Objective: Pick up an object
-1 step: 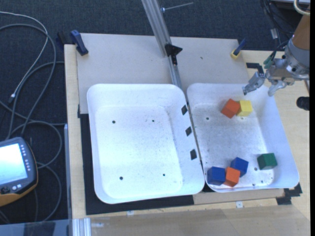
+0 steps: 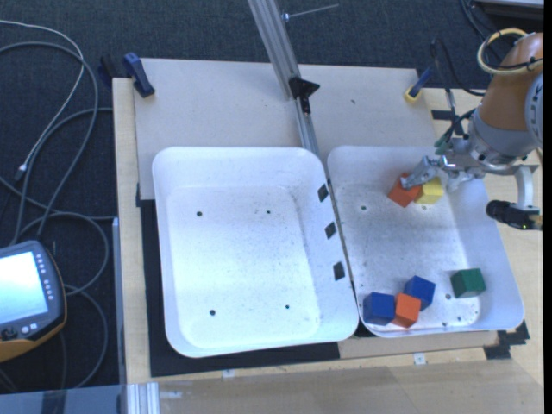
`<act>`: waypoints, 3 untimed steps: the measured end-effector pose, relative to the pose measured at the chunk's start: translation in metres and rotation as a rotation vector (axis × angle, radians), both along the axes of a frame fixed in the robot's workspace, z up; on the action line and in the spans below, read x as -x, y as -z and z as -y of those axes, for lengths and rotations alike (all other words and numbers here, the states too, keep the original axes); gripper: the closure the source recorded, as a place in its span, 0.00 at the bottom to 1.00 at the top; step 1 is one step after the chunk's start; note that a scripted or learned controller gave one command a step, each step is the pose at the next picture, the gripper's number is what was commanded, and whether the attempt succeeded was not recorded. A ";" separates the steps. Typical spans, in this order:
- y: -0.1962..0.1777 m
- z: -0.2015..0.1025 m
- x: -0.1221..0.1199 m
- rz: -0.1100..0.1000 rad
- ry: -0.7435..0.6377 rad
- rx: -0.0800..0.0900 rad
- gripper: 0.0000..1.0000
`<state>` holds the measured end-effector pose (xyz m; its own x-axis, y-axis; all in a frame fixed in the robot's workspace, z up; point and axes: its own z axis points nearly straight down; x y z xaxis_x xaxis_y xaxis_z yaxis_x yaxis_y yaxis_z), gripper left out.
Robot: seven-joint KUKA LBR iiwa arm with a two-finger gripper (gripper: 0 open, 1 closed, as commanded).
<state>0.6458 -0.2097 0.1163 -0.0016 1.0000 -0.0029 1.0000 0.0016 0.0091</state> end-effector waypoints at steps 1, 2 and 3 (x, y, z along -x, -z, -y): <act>0.016 -0.046 0.036 -0.012 -0.001 -0.005 0.00; 0.016 -0.109 -0.025 -0.004 -0.006 -0.005 0.00; -0.090 -0.139 -0.021 0.001 -0.003 -0.003 0.00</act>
<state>0.6668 -0.0711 0.2060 -0.0042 1.0000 0.0004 0.9999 0.0042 0.0099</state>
